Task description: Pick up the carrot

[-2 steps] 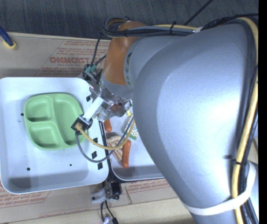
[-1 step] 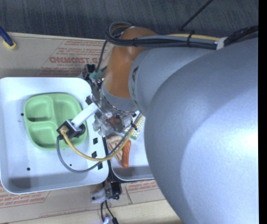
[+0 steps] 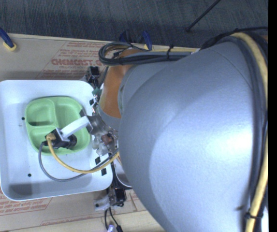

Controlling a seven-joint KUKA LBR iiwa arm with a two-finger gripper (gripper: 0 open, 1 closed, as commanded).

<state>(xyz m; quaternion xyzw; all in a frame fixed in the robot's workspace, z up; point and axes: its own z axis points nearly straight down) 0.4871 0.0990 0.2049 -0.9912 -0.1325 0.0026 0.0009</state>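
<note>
Over the 3 o'clock rim of the white bin (image 3: pixel 12 178) hangs the hand (image 3: pixel 102 139), low and close to the green divided plate (image 3: pixel 44 112), which sits a little toward 12 o'clock inside that bin. Whether the hand is open or closed cannot be told, because the wrist and its fittings crowd the spot. The grey arm (image 3: pixel 191 129) reaches in from 3 o'clock and, being so near the camera, covers everything on that side. Its orange band (image 3: pixel 110 95) shows at the plate's 2 o'clock and should not be taken for the vegetable. Where the carrot lies cannot be told. The plate's compartments toward 12 o'clock show bare green, so my guess is that it lies somewhere beneath the arm, or under the wrist at the plate's 4 o'clock. The bin stands on a board-covered tabletop (image 3: pixel 41 64), with a blue clamp (image 3: pixel 5 38) at 11 o'clock, likely there so nothing slides when the hand presses down. As far as can be judged, the pick is not yet done
</note>
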